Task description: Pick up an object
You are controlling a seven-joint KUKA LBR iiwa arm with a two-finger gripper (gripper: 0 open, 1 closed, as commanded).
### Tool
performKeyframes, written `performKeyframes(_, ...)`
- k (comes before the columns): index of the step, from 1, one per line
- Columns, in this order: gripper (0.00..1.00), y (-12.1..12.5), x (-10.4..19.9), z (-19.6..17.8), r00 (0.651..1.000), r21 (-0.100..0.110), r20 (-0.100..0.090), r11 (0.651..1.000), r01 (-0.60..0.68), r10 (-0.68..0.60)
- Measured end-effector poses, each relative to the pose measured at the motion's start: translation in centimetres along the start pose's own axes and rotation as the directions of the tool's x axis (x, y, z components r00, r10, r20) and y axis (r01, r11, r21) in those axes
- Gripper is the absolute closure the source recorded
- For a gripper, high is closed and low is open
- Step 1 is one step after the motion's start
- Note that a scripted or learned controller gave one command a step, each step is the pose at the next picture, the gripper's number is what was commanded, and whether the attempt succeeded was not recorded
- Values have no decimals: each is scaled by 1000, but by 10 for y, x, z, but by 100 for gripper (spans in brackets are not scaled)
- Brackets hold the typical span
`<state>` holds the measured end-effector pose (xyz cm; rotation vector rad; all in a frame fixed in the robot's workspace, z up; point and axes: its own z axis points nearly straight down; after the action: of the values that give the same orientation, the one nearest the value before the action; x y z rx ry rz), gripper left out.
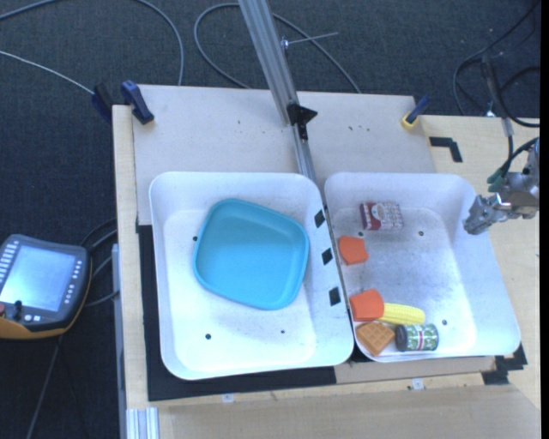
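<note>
Claw point(477, 216) hovers at right bin's point(480, 283) upper-right rim, grip state unclear; toys clustered lower left, unreached.

You've got a handheld pendant point(39, 285) lying far left off the bench, blue clamps point(137, 101) at far-left corner, yellow clamp point(415, 111) far right, cables point(214, 26) on dark floor.

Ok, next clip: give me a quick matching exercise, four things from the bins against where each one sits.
Things:
1. blue plate
2. red and white carton
3. dark can
4. gripper

Places:
A. front of the right bin, beside the corn cob
B. at the right bin's right rim
C. middle of the left bin
D. back of the right bin

Pairs: 1-C, 2-D, 3-A, 4-B
</note>
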<state>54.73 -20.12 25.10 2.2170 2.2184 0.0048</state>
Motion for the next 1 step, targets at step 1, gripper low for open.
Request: performKeyframes(1, 100, 0, 0, -3, 1000, 5, -1, 1000, 0, 0)
